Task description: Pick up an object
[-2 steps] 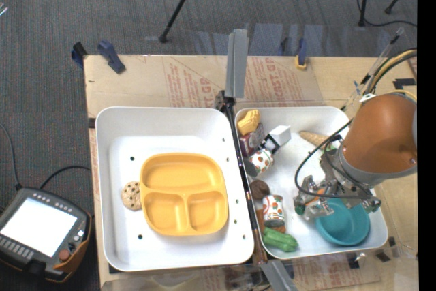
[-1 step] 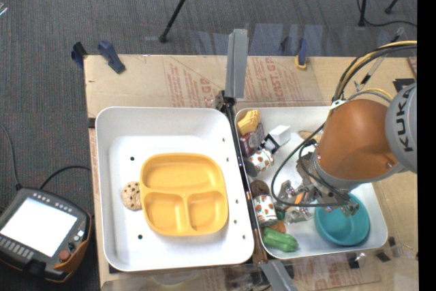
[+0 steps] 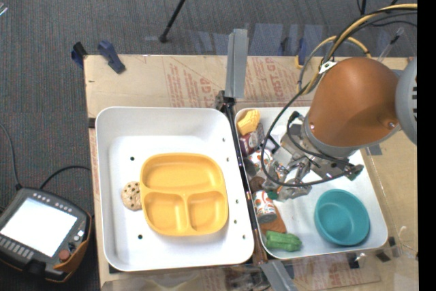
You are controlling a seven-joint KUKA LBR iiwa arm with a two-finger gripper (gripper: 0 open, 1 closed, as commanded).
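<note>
Orange-banded arm hangs over the right bin [image 3: 379,218], its gripper [image 3: 289,177] (I can't tell its grip) above a labelled bottle [image 3: 265,206], print unreadable; red lettering on cardboard [image 3: 174,82] also illegible.

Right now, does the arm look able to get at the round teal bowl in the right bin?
Probably yes: the round teal bowl sits uncovered in the right bin's near corner, apart from the clutter, and the tool hangs just beside it.

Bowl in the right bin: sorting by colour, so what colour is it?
Teal, per the camera view: bowl.
</note>
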